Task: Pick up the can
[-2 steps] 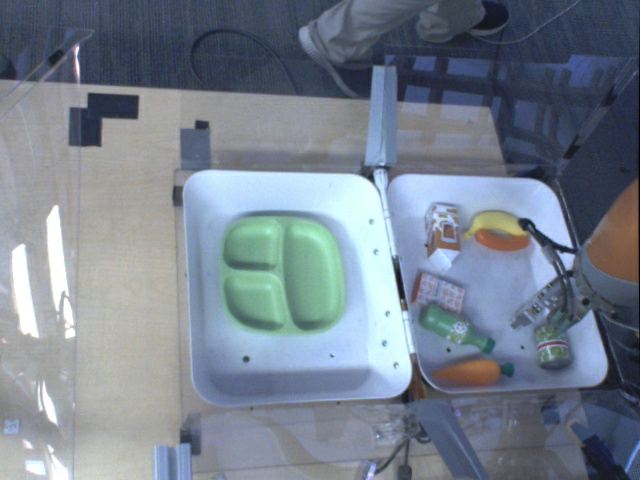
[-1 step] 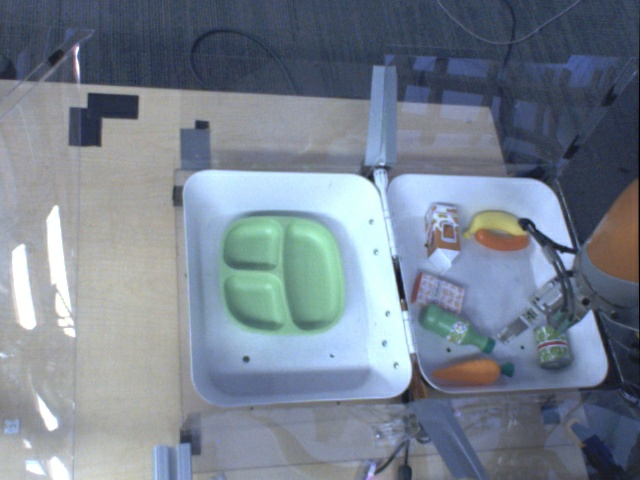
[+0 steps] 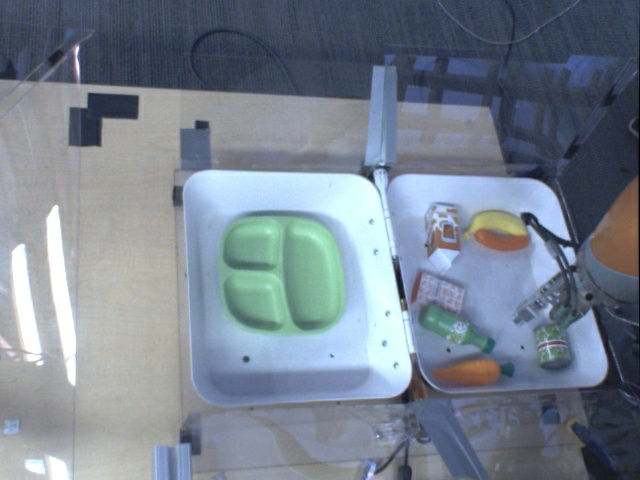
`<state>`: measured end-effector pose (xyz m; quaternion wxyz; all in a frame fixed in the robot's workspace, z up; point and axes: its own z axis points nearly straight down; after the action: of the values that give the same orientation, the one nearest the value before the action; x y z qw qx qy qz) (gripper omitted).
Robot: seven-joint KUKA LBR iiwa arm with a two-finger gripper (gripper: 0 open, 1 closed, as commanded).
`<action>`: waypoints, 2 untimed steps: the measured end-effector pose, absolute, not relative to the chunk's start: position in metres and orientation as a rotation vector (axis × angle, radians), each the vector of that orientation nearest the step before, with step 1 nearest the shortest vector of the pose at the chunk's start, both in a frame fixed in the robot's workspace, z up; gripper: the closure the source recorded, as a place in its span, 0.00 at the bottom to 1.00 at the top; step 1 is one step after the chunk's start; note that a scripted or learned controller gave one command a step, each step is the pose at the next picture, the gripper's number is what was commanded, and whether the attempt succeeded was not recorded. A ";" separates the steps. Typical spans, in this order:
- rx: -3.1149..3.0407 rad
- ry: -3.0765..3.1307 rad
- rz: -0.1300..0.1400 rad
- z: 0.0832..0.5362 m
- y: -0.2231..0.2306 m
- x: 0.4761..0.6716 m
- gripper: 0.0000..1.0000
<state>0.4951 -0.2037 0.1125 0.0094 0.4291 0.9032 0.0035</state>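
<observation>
The can [image 3: 552, 346], small with a green and red label and a pale top, stands in the near right corner of the right bin [image 3: 500, 190]. My gripper [image 3: 544, 311] hovers just up and left of it, fingers apart and nothing between them. The grey arm with its orange band [image 3: 615, 238] comes in from the right edge over the bin's right wall.
The right bin also holds a small carton [image 3: 443, 228], a banana [image 3: 497, 223] with a red-orange piece [image 3: 500, 239] beside it, a red packet [image 3: 439, 291], a green bottle [image 3: 455, 328] and a carrot [image 3: 467, 371]. A green divided plate [image 3: 284, 273] lies in the left bin [image 3: 210, 368].
</observation>
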 end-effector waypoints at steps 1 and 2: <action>1.341 2.820 0.011 0.112 -0.204 0.495 0.00; 1.269 2.859 0.002 0.090 -0.206 0.491 0.00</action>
<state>0.4912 -0.2057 0.0901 0.0069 0.4056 0.9140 0.0007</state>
